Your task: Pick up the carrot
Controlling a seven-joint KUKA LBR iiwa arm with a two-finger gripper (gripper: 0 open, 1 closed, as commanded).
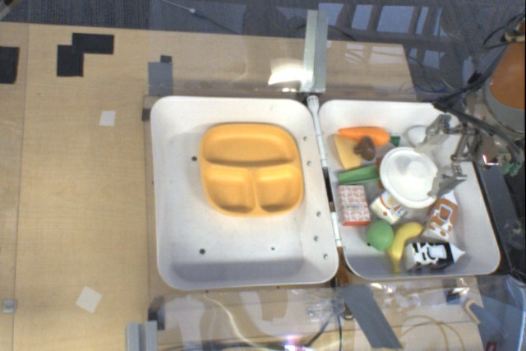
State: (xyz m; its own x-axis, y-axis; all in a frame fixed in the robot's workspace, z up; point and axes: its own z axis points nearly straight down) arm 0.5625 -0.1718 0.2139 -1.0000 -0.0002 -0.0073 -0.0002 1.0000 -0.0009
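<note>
Hugging right bin's (490,259) far edge: carrot (364,133).

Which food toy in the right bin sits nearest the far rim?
The carrot: orange with a green end, lying lengthwise along the far side of the right bin, beyond the cheese wedge. The banana and lime lie toward the near side.
</note>
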